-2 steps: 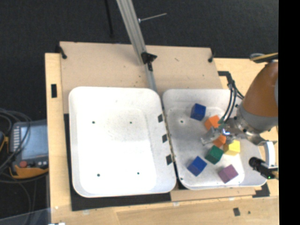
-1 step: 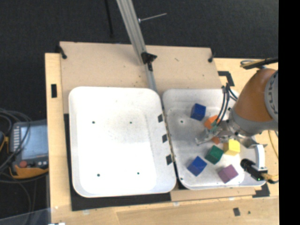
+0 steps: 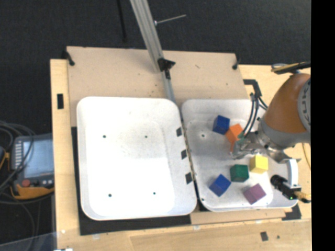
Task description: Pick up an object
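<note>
Gripper (image 3: pixel 242 148) low in right bin (image 3: pixel 201 114), centre-right of frame, just beside orange block (image 3: pixel 234 133); finger state cannot tell, metal parts blur together. Small matte cubes scattered nearby: blue cube (image 3: pixel 221 124) above, green (image 3: pixel 239 173), yellow (image 3: pixel 258 164), second blue (image 3: pixel 220 184), purple (image 3: pixel 255 193). Left bin (image 3: pixel 125 156) smooth white plastic, rounded corners.

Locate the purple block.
Purple block lies in the right bin, near its front right corner, just below the yellow block and right of the green block.
</note>
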`<state>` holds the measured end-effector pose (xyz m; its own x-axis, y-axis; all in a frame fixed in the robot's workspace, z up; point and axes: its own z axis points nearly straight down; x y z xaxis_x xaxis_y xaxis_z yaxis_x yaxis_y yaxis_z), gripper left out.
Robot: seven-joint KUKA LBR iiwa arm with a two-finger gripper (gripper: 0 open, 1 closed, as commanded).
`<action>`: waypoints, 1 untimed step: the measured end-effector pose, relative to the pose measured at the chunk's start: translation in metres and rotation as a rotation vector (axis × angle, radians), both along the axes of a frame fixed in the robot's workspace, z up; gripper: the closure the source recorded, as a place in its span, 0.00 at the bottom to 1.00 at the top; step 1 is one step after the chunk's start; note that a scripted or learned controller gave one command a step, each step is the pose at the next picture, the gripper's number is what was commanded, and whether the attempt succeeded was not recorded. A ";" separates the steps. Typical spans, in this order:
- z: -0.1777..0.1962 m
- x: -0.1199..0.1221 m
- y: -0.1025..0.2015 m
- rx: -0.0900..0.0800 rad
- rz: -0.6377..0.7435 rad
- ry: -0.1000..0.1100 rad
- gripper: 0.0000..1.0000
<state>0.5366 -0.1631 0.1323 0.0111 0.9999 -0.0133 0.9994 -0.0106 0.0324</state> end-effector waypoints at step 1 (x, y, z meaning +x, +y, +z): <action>0.049 0.009 -0.006 0.011 0.013 0.027 1.00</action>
